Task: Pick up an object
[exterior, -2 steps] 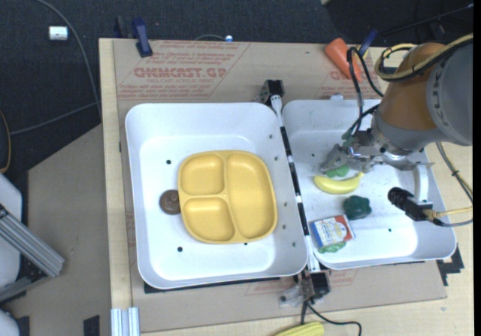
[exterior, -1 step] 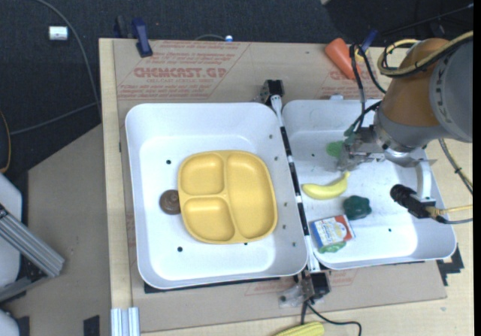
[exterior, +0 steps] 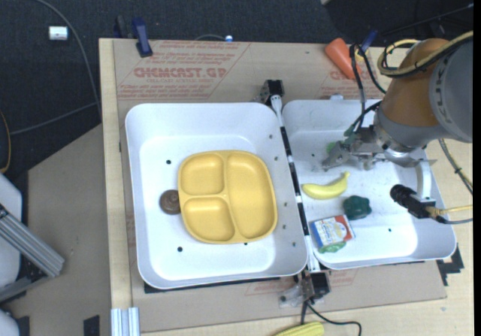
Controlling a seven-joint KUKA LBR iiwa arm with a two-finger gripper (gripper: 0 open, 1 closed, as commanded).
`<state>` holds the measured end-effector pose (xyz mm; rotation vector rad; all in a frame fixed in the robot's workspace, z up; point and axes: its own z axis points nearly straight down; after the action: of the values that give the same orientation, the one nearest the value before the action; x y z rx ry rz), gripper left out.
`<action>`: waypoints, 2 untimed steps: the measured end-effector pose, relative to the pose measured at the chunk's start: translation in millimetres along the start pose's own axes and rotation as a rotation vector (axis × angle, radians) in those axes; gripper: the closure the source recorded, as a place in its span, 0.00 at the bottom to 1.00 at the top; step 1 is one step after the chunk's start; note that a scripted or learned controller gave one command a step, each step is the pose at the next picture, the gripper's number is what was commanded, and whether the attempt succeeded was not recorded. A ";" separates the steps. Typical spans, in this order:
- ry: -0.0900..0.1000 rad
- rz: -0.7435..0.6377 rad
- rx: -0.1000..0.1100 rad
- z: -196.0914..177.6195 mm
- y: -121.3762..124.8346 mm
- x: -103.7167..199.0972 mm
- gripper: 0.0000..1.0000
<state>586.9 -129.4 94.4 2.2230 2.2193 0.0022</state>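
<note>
My end effector over the right bin, picking not yet begun.

The desk (exterior: 225, 64) carries two shallow white plastic bins: the left bin (exterior: 150, 131) keeps a yellow sectioned plastic tray (exterior: 227, 197) and a small brown disc (exterior: 170, 201) out of my way, the right bin (exterior: 428, 240) gathers candidates: yellow banana (exterior: 325, 188), red-and-white carton (exterior: 331, 234), dark green lump (exterior: 358, 207). My arm (exterior: 421, 90) bends in from the right; my end effector (exterior: 347, 152) hangs just beyond the banana, its opening impossible to judge, nothing visibly held.
</note>
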 end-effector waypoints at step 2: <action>0.001 -0.001 0.003 9.6 -64.7 28.8 0.00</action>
<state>522.2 -100.5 84.7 2.2240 2.2216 0.0002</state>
